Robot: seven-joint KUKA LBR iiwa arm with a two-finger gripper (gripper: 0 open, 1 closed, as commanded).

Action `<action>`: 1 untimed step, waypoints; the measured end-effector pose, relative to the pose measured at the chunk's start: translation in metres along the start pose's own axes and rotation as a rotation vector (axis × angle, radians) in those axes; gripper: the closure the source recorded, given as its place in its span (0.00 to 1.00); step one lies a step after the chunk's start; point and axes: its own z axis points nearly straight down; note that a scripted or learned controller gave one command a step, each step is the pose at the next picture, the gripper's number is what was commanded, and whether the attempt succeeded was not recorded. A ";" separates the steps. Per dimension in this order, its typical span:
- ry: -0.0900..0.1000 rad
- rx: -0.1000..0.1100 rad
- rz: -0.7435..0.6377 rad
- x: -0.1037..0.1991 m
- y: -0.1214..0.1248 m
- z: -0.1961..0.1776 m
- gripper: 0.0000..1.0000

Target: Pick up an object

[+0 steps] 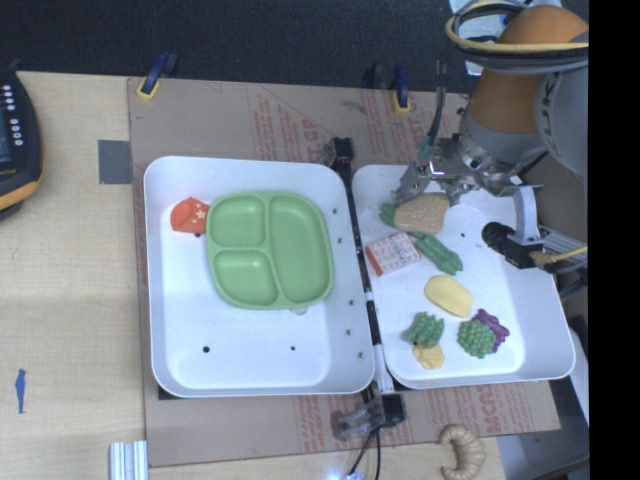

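Bins (160, 298) number two on the tan surface (70, 298); one green tray (270, 248); tool (437, 183) grip cannot be told

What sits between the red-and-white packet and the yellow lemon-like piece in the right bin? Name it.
In the camera view, a green pod-shaped toy lies slantwise between the packet and the yellow piece.

A pale wooden bench (60, 298) fills the left and lower frame. On it lies a brown cardboard sheet (250, 128), held by blue clamps (155, 73) along its upper edge. Two shallow white bins (250, 358) sit on the cardboard. A black-and-orange handheld pendant (15, 138) rests at far left.
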 end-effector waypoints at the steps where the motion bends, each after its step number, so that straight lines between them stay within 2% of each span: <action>1: 0.001 0.018 0.003 0.043 -0.027 -0.002 1.00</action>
